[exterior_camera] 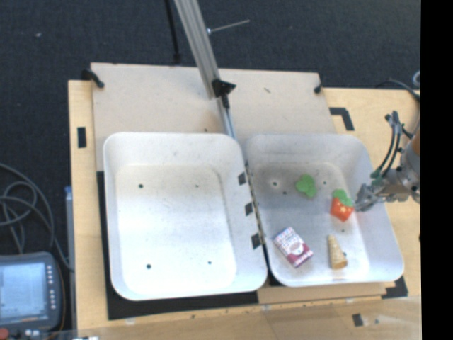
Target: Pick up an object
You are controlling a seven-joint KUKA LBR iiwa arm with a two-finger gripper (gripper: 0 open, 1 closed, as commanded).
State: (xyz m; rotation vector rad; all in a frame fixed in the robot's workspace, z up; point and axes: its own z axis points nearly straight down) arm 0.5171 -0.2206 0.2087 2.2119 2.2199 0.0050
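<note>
- Camera view: on the worktop [85, 190] two white bins stand side by side, the left bin [177, 214] and the right bin [368, 257].
- The gripper [367, 195] enters at 3 o'clock, just beside the red toy [342, 207] with a green top, at the right bin's 3 o'clock side.
- Whether the jaws are released or clenched, I cannot tell.
- A green piece [306, 185] lies near the centre, a pink carton [293, 246] at 6 o'clock, a tan cone [336, 252] at 5 o'clock.
</note>
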